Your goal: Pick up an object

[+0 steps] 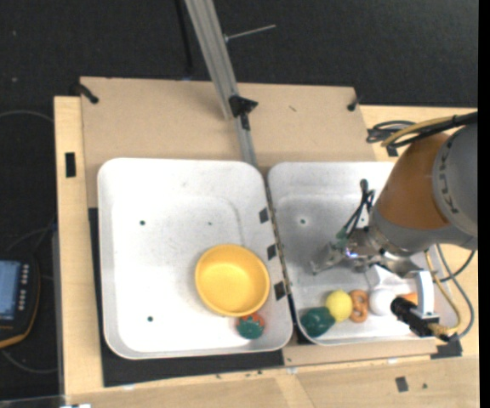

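- A grey arm with an orange band [415,181] reaches in from the right over the right bin [313,189], its gripper [330,260] low above the bin's bare middle floor; whether the claw is wide or narrow cannot be told from this angle, and nothing shows between its tips.
- Candidates for picking crowd the right bin's near edge: a dark green object [317,320] by the near-left corner, a yellow ball [339,304] touching it, an orange piece [359,305] just beside the ball, and a white object [384,300] further right, under the wrist.
- The far half of the right bin lies open.
- In the left bin [143,202], a yellow bowl [232,279] sits upright near the right wall, with a small teal-and-red object [250,325] just beside it at the near rim; the bin's left and far floor is open room.
- A handheld controller [2,300] rests off the bench, far left.
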`<action>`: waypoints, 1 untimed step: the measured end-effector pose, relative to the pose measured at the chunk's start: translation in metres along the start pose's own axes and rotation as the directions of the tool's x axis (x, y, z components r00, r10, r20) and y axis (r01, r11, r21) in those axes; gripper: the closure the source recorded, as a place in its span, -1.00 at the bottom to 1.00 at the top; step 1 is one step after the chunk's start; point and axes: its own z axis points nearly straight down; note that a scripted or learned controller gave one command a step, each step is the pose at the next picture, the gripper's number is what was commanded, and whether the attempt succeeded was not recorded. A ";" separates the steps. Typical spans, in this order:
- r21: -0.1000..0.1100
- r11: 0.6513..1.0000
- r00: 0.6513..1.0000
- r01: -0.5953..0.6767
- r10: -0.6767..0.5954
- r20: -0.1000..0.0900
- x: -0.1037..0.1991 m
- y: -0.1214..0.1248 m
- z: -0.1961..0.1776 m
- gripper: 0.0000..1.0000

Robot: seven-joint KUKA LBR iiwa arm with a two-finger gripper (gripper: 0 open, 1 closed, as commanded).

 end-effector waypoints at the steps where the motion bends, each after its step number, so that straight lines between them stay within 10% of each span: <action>1: 0.000 1.000 1.000 -0.001 0.001 0.000 -0.001 0.000 0.008 -1.00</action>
